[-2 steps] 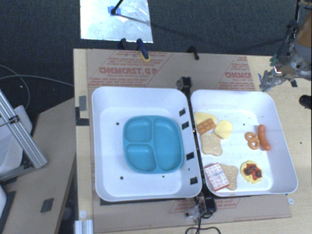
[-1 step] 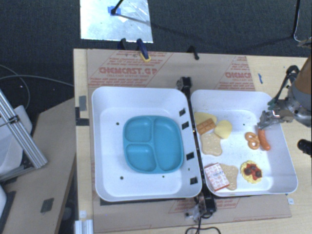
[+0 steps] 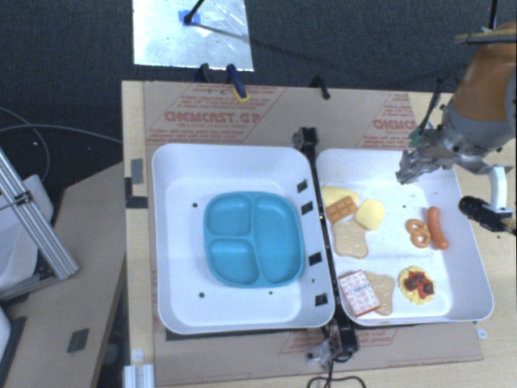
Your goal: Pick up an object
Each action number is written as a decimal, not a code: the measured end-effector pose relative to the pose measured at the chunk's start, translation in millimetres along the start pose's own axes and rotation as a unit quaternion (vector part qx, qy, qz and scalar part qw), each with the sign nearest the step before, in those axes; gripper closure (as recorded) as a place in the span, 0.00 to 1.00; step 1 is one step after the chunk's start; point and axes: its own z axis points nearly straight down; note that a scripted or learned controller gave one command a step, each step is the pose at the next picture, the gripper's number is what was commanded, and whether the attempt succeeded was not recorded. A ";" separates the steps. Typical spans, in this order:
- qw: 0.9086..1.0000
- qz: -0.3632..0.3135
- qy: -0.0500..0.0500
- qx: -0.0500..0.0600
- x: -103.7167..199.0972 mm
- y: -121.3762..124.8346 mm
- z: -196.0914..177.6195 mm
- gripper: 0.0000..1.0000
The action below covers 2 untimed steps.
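The toy food lies in the right white bin (image 3: pixel 464 241). There are eight pieces. A yellow wedge of cheese (image 3: pixel 335 193) sits near the left wall, with a brown waffle square (image 3: pixel 340 208) touching it. Just beside them is a round yellow lump (image 3: pixel 371 214). Under these lies a tan slice of bread (image 3: pixel 350 238). Farther right are a small brown pretzel (image 3: pixel 418 232) and an orange-red sausage (image 3: pixel 437 227), side by side and close to each other. At the front of the bin are a red and white packet (image 3: pixel 358 292), a tan cookie shape (image 3: pixel 382 290) partly under it, and a little yellow round piece with red sauce on top (image 3: pixel 417 284).

The back part of the right bin is bare white floor, so there is open room there. The front right corner is bare too.

The grey two-finger gripper (image 3: pixel 412 168) hangs over the back of the right bin, near the back wall. It is well apart from all the food. Nothing is in it. Its tips are too small and dark to tell if they are apart or together.

The left white bin (image 3: pixel 182 184) holds one blue plastic plate with four sections (image 3: pixel 252 238), set in the middle with bare floor all around it. The two bins touch along a middle edge with black clips (image 3: pixel 308 208).
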 end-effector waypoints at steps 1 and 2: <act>1.000 0.006 0.001 0.010 14.2 -58.6 120.9 1.00; 1.000 0.006 -0.004 -0.001 -41.3 -11.2 66.8 1.00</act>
